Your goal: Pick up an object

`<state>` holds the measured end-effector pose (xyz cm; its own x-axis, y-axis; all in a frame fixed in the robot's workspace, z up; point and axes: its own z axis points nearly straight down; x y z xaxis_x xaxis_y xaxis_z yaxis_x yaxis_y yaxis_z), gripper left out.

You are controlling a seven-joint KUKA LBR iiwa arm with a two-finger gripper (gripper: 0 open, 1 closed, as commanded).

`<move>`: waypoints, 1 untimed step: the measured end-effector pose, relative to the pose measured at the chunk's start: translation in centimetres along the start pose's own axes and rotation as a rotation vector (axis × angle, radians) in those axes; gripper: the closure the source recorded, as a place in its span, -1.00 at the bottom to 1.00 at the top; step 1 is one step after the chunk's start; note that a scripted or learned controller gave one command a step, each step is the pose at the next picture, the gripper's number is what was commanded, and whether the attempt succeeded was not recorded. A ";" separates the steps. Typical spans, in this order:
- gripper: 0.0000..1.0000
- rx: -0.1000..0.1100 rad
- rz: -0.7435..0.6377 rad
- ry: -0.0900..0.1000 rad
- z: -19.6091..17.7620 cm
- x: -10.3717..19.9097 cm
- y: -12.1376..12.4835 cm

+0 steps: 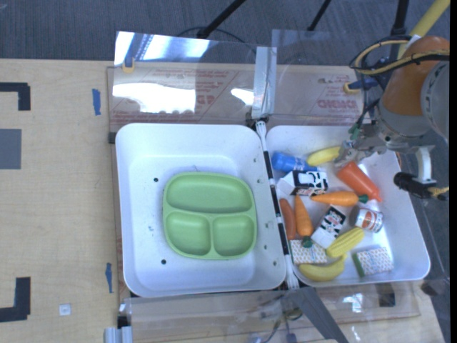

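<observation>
Bench front: a pale wooden bench (pixel 50 213) bears two shallow white bins side by side, which keeps a source of things and a spare place both within the arm's reach.
Left bin (pixel 136 263): it holds a green divided plate (pixel 210 215) lying flat at its middle, well apart from the toys; I judge it a drop place, not the thing to lift.
Right bin (pixel 410 241): all the small toys are heaped here, touching and overlapping, so any pick must come from this bin.
Nearest toys: a yellow banana (pixel 320 271) lies along the near wall, a corn cob (pixel 345 241) just beyond it, and a green-faced sponge (pixel 374 261) beside them.
Middle toys: two orange carrots (pixel 303 216) lie by the dividing wall, a black-and-white cow toy (pixel 310 182) above them, and a small bottle (pixel 369 221) sits to their right.
Far toys: a large orange carrot (pixel 359 180), a blue object (pixel 285 163) and a yellow piece (pixel 323 155) lie at the far end.
Gripper (pixel 360 143): it hangs at the bin's far right, just above the large orange carrot and beside the yellow piece; whether it is spread or closed, or has hold of anything, I cannot tell.
Likely target: the large orange carrot, judged by nearness.
Arm (pixel 418 95): it enters from the right.
</observation>
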<state>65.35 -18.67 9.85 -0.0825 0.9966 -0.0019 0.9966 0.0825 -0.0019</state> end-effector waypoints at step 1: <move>1.00 -0.005 0.193 0.001 -8.4 8.0 0.6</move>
<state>65.35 -10.64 18.19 0.1104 0.9939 -0.0004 0.9939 -0.1104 0.0032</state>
